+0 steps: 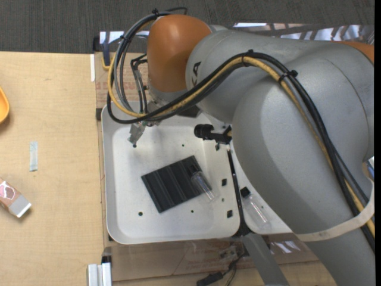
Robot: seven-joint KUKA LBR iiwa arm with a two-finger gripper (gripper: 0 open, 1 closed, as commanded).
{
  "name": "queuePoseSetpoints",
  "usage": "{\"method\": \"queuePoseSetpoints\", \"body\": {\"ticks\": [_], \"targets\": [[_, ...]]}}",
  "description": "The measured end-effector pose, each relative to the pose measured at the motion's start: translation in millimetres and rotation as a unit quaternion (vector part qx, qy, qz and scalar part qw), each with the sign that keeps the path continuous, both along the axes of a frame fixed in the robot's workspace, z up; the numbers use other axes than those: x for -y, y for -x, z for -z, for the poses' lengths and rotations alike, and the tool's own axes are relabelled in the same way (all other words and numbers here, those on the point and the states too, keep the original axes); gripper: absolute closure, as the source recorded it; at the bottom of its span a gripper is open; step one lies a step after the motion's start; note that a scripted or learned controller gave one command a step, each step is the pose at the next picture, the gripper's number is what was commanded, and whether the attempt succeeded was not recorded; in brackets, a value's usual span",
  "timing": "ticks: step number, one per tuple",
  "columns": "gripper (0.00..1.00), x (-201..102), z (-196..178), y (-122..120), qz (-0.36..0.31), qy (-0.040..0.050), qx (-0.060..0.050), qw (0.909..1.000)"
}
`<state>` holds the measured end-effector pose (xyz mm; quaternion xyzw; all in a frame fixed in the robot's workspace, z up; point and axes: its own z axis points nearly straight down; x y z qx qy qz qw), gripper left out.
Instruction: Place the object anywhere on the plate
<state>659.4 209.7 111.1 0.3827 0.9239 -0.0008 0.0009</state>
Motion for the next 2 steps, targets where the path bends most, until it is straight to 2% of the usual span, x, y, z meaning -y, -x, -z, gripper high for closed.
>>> {"method": "queuePoseSetpoints", "body": {"ticks": [1,2], "targets": [[0.00,-6.1,20.3,32.8,0.204,0.0006,-0.001,0.9791],[0.00,-9.9,19.6,0.4,0.339,0.0004,0.000,0.9406]]}}
